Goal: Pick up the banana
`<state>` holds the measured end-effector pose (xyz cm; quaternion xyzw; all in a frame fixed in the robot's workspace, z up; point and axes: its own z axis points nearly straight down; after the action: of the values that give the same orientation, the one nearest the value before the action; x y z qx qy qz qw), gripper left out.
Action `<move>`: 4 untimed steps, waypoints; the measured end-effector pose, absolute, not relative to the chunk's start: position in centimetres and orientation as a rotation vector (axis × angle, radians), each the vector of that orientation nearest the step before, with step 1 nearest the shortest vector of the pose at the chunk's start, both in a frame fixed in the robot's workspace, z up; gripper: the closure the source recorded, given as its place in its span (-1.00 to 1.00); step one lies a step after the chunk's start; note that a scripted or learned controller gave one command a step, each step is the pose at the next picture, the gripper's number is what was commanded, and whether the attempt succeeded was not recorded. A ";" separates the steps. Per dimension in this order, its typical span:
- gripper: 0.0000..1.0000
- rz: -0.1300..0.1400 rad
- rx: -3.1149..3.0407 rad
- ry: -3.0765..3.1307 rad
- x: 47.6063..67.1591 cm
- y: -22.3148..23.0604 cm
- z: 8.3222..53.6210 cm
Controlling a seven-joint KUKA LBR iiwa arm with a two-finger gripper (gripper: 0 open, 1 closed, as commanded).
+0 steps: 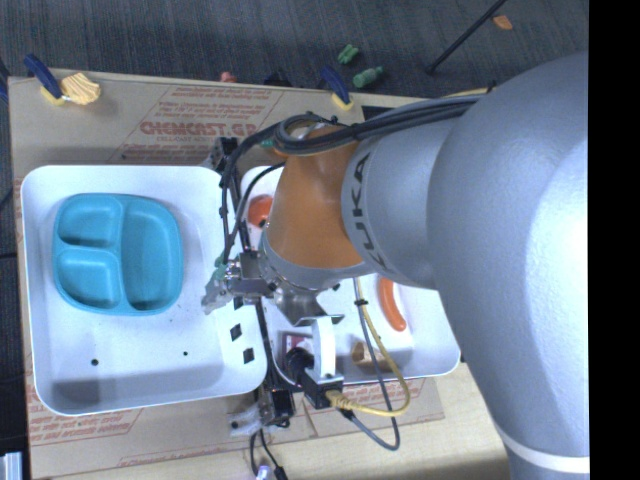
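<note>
My grey arm with its orange band (pixel 310 208) reaches in from the right and covers most of the right bin (pixel 435 363). The gripper (pixel 285 318) hangs below the wrist, low over the right bin's left side, close to the wall between the two bins. The arm's bulk hides what lies under it. An orange object (pixel 260 208) peeks out at the arm's left edge, and another orange piece (pixel 392 304) lies in the right bin beside the wrist. A small brownish thing (pixel 372 364) lies near that bin's front rim.
The left bin (pixel 120 368) holds a blue divided plate (pixel 118 252) in its far half. Both bins rest on a cardboard sheet (pixel 180 118). Blue clamps (pixel 45 76) and small green items (pixel 358 63) lie beyond the bins.
</note>
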<state>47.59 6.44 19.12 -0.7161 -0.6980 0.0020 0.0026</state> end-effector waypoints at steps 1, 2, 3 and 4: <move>1.00 0.008 -2.241 -2.193 47.6 6.4 20.1; 1.00 0.005 -2.203 -2.234 47.5 12.3 9.1; 1.00 0.006 -2.260 -2.177 47.5 16.5 9.1; 1.00 0.007 -2.350 -2.080 47.5 21.8 9.1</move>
<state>47.48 21.81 9.11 -0.7488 -0.6628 0.0023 0.0018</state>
